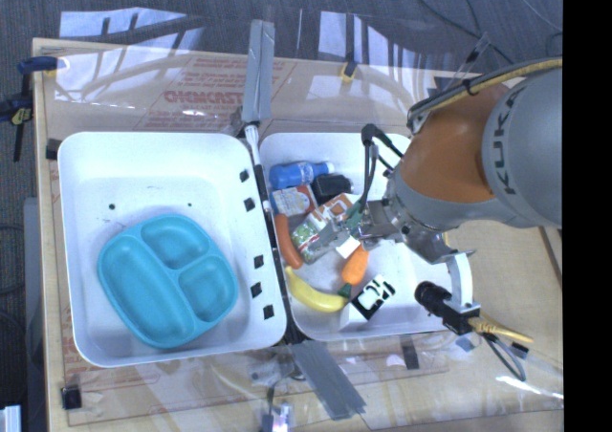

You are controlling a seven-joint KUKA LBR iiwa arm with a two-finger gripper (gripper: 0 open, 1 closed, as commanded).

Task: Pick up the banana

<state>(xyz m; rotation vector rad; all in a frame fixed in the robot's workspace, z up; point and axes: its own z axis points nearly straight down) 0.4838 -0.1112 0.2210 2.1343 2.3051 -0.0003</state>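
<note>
From the camera view above the bench, the banana (316,293) lies in the right-hand bin (406,323), near that bin's front wall and close to the divider between the two bins. It rests flat, curved, with one tip pointing up toward a red-orange stick-shaped item (287,241) and the other end just beside a small carrot-like piece (354,268). A black-and-white tagged block (371,296) sits just beside the banana on its far side from the divider.

The gripper (366,220) hangs over the clutter behind the banana; whether it is apart or together I cannot tell.

The banana looks light and smooth-skinned, probably a stiff toy, so likely slippery. Its thick middle, grasped across the curve, seems the best hold, since the tapered ends would slide out.
</note>
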